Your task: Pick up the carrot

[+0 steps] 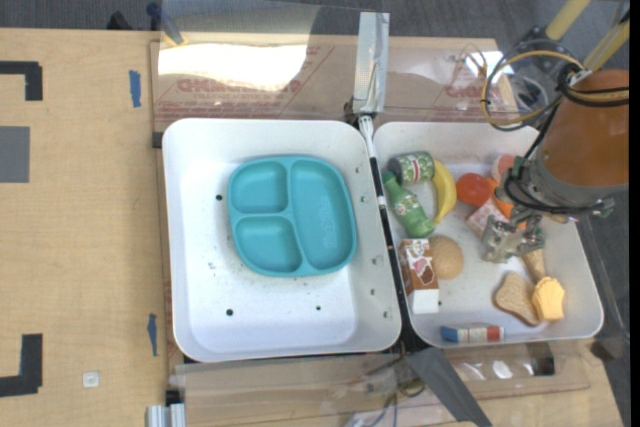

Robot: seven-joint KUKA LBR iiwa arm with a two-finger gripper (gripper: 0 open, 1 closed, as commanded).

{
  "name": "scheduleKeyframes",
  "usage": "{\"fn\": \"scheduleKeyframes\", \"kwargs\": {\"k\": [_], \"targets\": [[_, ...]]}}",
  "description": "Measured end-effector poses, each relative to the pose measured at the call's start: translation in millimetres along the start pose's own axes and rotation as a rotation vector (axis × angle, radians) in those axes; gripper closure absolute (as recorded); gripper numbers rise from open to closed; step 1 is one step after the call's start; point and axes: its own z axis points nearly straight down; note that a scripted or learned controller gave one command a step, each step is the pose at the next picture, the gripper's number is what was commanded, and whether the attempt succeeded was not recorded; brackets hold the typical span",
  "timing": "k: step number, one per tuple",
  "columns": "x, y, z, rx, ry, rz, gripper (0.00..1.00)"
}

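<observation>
Hovering low in the right bin (590,315), your gripper (510,237) hides its jaw state, so reaching continues: find the carrot (504,206), apparently orange at its eleven o'clock, then descend.

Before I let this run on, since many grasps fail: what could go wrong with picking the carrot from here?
1. The gripper hangs low among crowded items in the right bin; it may close on the wrong one, such as the red tomato or the bread slice.
2. The orange piece that is probably the carrot is mostly hidden under the arm, so its position is hard to confirm.
3. The descent could nudge the yellow cheese wedge.
</observation>
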Motion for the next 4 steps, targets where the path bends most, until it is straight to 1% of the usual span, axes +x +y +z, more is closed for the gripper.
{"fn": "scheduleKeyframes", "kwargs": {"k": [1, 2, 3, 4], "targets": [[-75, 3, -105, 0.002, -0.002, -0.104, 1.00], [18, 9, -141, -0.005, 0.002, -0.349, 1.00], [-63, 6, -184, -0.004, -0.002, -0.286, 1.00], [-31, 28, -8, -0.004, 0.000, -0.389, 1.00]]}}
